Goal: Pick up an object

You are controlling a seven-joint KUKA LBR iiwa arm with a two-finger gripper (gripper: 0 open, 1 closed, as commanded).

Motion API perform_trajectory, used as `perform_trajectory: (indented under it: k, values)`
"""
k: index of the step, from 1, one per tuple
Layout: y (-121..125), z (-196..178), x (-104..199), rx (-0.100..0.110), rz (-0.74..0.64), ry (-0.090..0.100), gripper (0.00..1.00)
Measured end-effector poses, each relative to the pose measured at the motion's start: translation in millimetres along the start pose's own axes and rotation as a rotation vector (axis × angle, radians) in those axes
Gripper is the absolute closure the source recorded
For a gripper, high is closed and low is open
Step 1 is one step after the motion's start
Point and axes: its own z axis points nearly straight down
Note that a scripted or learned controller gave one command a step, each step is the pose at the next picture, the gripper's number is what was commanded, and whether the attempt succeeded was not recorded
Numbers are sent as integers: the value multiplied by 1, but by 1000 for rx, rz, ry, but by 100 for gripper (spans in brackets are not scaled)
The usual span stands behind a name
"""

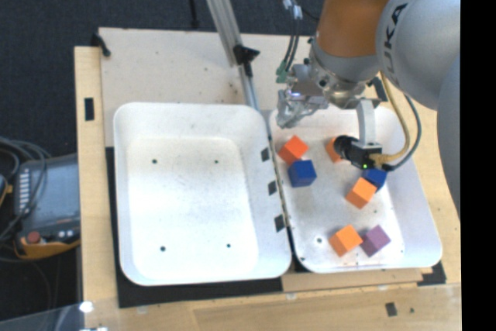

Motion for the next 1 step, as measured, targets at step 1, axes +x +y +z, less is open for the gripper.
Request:
perform_trajectory:
  k: [1]
  values:
    - [-7, 9, 51, 1, 1, 0, 100]
